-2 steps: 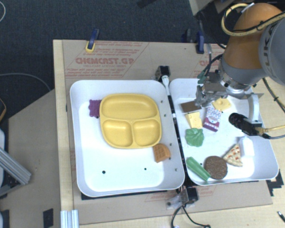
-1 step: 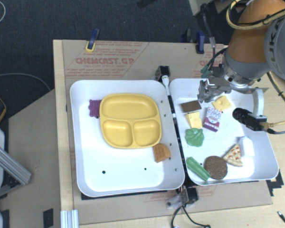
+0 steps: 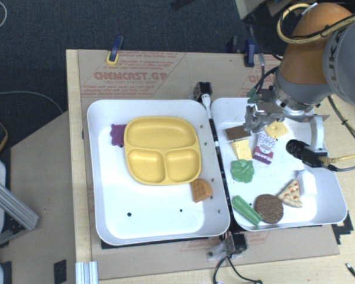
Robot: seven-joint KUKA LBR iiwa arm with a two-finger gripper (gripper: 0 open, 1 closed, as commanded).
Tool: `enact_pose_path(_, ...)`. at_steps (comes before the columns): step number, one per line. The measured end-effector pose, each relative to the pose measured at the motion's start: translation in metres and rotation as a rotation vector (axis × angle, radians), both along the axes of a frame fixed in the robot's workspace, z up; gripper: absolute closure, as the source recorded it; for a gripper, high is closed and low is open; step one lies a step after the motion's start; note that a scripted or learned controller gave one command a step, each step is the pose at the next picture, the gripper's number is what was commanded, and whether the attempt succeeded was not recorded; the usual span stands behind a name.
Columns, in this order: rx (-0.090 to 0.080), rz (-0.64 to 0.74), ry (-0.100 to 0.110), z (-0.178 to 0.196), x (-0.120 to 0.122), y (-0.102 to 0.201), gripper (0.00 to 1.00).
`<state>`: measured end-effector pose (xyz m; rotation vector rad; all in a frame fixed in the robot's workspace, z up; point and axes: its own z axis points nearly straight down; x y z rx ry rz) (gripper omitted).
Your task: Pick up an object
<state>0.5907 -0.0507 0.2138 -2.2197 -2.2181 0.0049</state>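
Note:
The right bin [image 3: 328, 197] holds several toy foods: a brown slab [image 3: 235, 133], a yellow cheese wedge [image 3: 242, 149], a yellow piece [image 3: 277, 129], a purple-and-white packet [image 3: 264, 147], a green leafy piece [image 3: 242, 171], a green pod [image 3: 245, 210], a brown round patty [image 3: 268, 208] and a pizza slice [image 3: 291, 194]. My gripper [image 3: 255, 123] reaches down into the bin's upper part, just above the brown slab and beside the packet. Its tips are dark and small in this view.
The left bin [image 3: 106, 212] carries a yellow divided plate [image 3: 163, 148], a purple piece [image 3: 117, 134] at the plate's left and a tan bread piece [image 3: 201, 189] at its lower right. A black clip [image 3: 203, 91] sits between the bins at the top.

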Motion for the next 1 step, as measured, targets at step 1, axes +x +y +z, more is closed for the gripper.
enact_pose_path(1, -0.001, 0.002, -0.008, 0.0185, -0.0044, 0.0091, 1.00)
